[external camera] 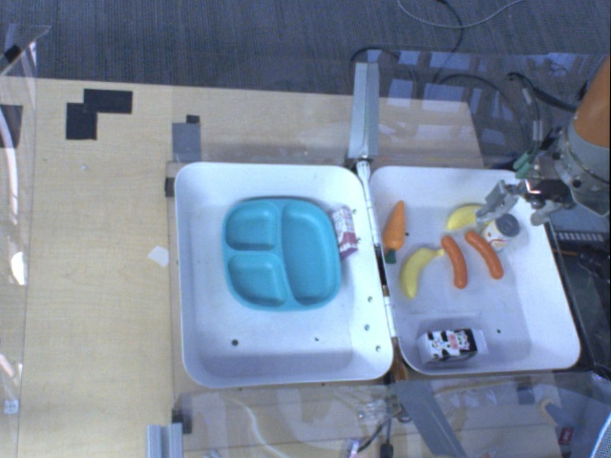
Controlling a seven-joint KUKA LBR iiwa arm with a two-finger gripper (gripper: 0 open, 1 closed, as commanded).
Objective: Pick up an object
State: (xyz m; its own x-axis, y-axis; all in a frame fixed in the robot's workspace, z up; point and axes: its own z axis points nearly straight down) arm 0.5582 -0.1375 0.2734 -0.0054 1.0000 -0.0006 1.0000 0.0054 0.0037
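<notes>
2 white bins sit on the table, and in the right bin (535, 337) the pincer (513, 210) hangs released just over a small white cup (495, 234) beside 2 sausages (472, 257), so nothing is lifted yet.

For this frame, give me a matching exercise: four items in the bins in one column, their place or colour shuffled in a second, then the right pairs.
Things:
1. divided plate
2. carrot
3. black-and-white packet
4. gripper

Descriptions:
A. orange, in the right bin beside the divider
B. over the right bin's far right part
C. blue, middle of the left bin
D. near the right bin's front edge

Pairs: 1-C, 2-A, 3-D, 4-B
</notes>
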